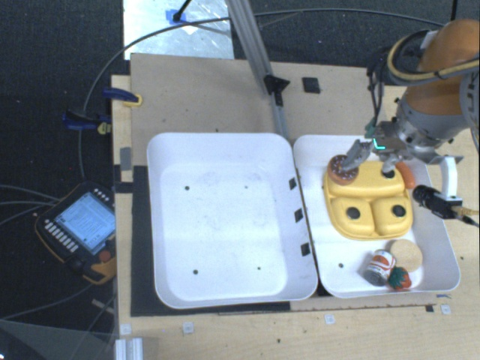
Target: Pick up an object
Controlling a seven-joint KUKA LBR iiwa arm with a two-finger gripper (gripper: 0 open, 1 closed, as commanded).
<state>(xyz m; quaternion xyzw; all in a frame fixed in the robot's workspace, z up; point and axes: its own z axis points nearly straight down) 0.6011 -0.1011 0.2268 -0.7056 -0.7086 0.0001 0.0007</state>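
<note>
Two white bins sit side by side: the left bin at the frame's centre and the right bin at its right. In the right bin lie one yellow compartment tray, one brown round object on the tray's upper-left corner, one small can, one tan disc, one strawberry-like toy and one orange piece, partly hidden. The arm reaches in from the upper right, its wrist above the tray's top edge. The gripper spreads its fingers wide, one finger just beside the brown round object, nothing between them.
</note>
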